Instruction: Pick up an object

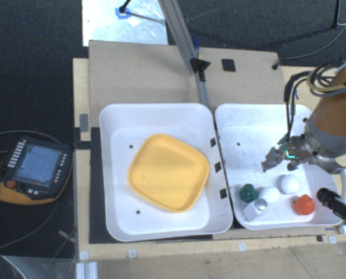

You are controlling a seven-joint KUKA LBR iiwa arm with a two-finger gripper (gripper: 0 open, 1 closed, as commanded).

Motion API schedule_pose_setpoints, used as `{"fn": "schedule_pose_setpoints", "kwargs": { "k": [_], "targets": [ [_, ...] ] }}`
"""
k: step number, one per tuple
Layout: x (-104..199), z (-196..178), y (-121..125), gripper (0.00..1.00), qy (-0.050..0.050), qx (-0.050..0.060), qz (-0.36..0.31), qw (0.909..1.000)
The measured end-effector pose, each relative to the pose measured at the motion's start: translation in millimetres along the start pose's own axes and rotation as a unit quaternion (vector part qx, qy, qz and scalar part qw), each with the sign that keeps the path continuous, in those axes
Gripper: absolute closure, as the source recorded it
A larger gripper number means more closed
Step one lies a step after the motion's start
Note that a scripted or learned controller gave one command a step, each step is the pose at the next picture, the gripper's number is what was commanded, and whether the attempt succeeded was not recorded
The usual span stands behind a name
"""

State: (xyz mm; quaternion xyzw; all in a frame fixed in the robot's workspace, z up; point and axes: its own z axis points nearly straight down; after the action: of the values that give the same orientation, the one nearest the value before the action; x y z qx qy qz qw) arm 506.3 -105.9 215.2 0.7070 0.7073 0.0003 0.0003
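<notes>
Gripper (pixel 280 165) low over the middle of the right bin (pixel 242 129), somewhat toward that bin's right wall. Fingers (pixel 270 160) spread apart, nothing between them, tips angled down at the right bin's floor. No contact visible with any object. Above it the arm (pixel 335 112), orange-banded, coming in across the right bin's right wall.

Task objects all gathered along the right bin's near wall:
- White ball (pixel 289 184) closest to the gripper, just on the near-wall side of it, apart from the fingers.
- Second white ball (pixel 270 193) near the first, a little more toward the right bin's near-left corner.
- Green piece (pixel 247 192) further that way, not far from the right bin's left wall.
- Grey block (pixel 254 209) nearest the near wall, just beside the second white ball and the green piece; whether touching them, impossible to tell.
- Red-orange ball (pixel 303 204) toward the right bin's near-right corner, apart from the white ball.

Left bin (pixel 106 156) set against the right bin's left wall. Yellow plate (pixel 168 172) lying flat in it, squarish with rounded corners, one corner close to the right bin's left wall.

Control pendant (pixel 30 170) well apart from the right bin, out past the left bin on the dark floor.
</notes>
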Motion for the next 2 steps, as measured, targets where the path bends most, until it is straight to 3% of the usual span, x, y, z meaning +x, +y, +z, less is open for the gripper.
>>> {"fn": "schedule_pose_setpoints", "kwargs": {
  "k": [1,2],
  "targets": [
    [0.0,0.0,0.0,0.00,0.000,0.000,0.000,1.0000],
    [4.0,43.2,-4.5,0.00,0.000,0.002,0.000,1.0000]
  ]
}}
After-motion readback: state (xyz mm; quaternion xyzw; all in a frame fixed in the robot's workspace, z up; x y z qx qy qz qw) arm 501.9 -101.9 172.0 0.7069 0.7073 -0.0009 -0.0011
